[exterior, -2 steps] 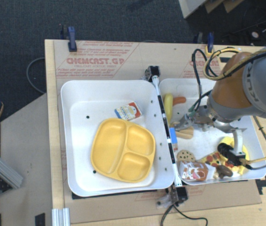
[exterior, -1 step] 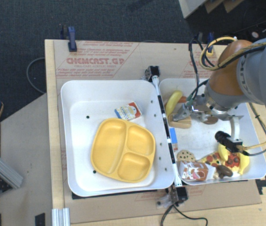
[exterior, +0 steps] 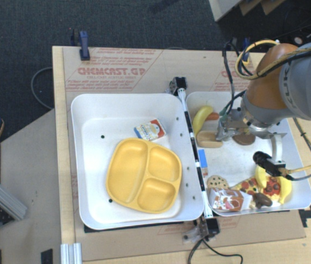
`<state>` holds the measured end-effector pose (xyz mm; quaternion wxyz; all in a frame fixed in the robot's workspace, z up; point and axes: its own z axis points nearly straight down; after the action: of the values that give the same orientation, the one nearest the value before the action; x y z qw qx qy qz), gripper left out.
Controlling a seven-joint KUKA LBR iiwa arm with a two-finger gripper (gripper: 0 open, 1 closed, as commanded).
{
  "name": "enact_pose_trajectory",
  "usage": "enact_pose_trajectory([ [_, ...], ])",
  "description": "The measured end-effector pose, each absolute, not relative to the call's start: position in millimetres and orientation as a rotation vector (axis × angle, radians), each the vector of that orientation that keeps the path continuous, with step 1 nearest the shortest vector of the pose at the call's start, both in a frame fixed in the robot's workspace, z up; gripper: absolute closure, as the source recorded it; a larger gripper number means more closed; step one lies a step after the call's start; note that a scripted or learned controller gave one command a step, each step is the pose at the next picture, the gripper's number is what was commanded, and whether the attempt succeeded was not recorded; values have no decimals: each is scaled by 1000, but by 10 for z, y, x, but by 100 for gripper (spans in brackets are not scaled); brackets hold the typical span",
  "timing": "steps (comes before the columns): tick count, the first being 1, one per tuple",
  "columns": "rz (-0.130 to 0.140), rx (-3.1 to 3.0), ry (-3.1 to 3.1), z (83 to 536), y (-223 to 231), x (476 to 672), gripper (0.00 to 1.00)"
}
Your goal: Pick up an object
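Observation:
My gripper (exterior: 223,132) is low in the right bin (exterior: 229,158), near its back left corner. Its tip is right above the right end of a tan oval piece (exterior: 207,142) lying on the bin floor. A yellow banana (exterior: 200,118) lies just behind that piece, with a small red thing (exterior: 215,115) beside it. A brown disc (exterior: 245,139) sits directly to the right of the gripper. The view does not show anything held.
Several toy foods fill the right bin's front: a cookie (exterior: 216,181), a red-and-white packet (exterior: 227,200), a pizza slice (exterior: 248,186) and a yellow piece (exterior: 283,189). The left bin (exterior: 89,147) holds a yellow divided plate (exterior: 143,174) and a small carton (exterior: 148,130).

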<state>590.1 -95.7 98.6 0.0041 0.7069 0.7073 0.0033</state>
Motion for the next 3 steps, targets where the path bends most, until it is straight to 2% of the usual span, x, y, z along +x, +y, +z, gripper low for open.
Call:
enact_pose_trajectory([
  [1,12,2210,2227,1905,-250,5606,100],
  [2,3,2219,2215,1848,-717,6092,100],
  [3,0,2220,2220,1848,-699,6071,0],
])
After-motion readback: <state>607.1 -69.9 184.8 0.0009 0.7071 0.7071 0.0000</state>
